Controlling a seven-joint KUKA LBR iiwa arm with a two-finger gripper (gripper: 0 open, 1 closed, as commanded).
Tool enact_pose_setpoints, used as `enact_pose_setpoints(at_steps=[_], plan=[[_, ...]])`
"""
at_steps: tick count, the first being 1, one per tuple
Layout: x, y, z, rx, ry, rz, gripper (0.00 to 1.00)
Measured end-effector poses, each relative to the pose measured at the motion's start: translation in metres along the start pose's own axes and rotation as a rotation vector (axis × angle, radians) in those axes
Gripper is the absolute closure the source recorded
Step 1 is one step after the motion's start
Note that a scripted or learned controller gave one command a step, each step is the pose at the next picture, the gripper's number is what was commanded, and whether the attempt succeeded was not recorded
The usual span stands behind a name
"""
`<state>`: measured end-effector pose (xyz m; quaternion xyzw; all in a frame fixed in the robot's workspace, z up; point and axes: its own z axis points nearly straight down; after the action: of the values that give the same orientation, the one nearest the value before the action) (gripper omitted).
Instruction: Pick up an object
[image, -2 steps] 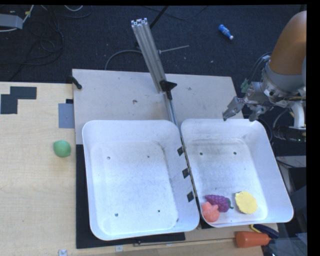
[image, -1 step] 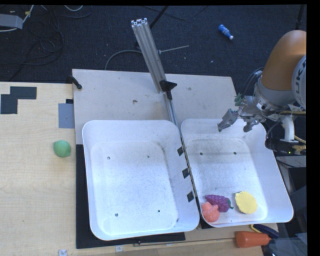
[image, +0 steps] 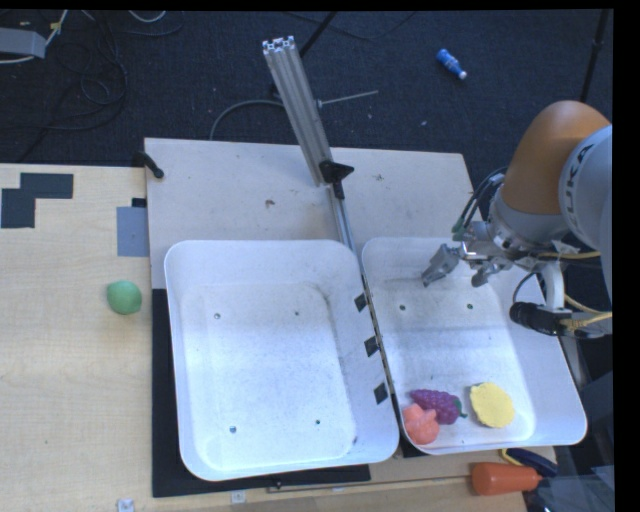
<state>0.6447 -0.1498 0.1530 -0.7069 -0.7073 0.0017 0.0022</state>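
Observation:
My gripper (image: 461, 271) hangs over the far part of the right bin (image: 455, 330), its two fingers spread apart with nothing between them. Three objects lie at that bin's near edge: a purple bunch of grapes (image: 437, 402), an orange-red piece (image: 421, 424) touching it on the left, and a yellow round piece (image: 492, 405) to the right. The gripper is well away from all three, toward the far side.
The left bin (image: 190, 300) lies beside the right one. A green ball (image: 124, 297) rests on the wooden bench to the left. An orange object (image: 503, 477) lies in front of the right bin. A metal rail (image: 305, 110) slants behind the bins.

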Motion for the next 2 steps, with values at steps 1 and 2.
enact_pose_setpoints(at_steps=[1, 2], plan=[[0.0, -0.003, 0.063, 0.0, 0.0, 0.0, 0.0], [-0.001, -0.001, 0.05, -0.006, -0.001, 0.002, 1.0]])
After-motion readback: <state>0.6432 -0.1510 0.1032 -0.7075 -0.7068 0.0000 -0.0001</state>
